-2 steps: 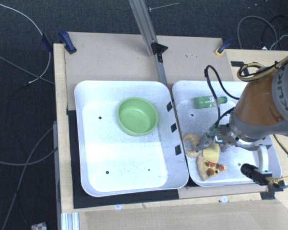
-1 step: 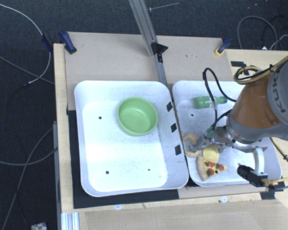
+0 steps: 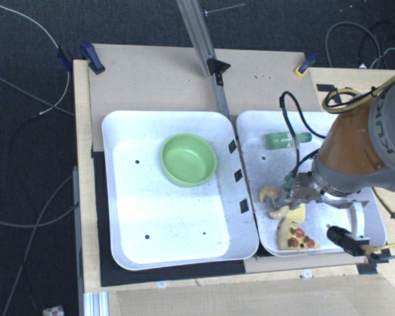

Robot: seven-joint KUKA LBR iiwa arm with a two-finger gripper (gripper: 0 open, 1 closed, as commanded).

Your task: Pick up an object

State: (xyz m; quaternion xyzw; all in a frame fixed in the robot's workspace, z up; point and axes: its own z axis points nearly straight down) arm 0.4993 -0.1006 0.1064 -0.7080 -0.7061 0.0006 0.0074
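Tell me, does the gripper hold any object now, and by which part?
It cannot be told. The gripper is low in the right bin, at a tan object and a yellow piece, but no grasp is visible.

green bowl (image 3: 189, 159) sits in the left bin (image 3: 128, 242), gripper (image 3: 291, 195) is down in the right bin (image 3: 250, 125) among small bits near a green bottle (image 3: 286, 139)

Arm (image 3: 365, 143) is reaching in from the right w/ its orange band sitting just above the wrist, grey link showing at the far right edge. Wrist is angling down and toward the left, ending in the gripper (image 3: 284, 199), which is sitting low. Black cable is looping up from the wrist area and arcing over the top of the arm. Gripper is pointing left and slightly down.
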